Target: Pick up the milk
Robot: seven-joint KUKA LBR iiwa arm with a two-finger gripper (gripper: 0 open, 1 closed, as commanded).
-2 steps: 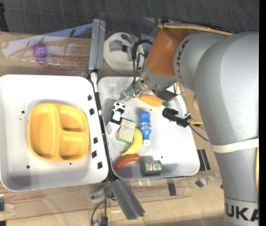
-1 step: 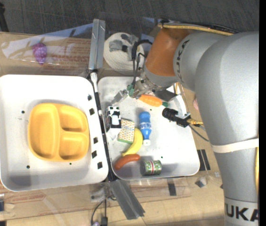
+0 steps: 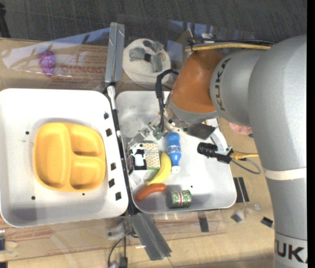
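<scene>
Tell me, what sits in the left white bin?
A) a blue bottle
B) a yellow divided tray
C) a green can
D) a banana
B: the yellow divided tray lies alone in the left bin, while the banana, green can and blue bottle all lie in the right bin.

A wooden bench (image 3: 51, 66) stands on dark grey carpeted floor (image 3: 62, 7), evenly lit from above.

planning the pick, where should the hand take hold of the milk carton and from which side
Probably across the milk carton's two long flat sides, coming straight down from above. It seems to lie flat against the bin's left wall, with the banana touching its right side, so sideways approaches look blocked.
</scene>
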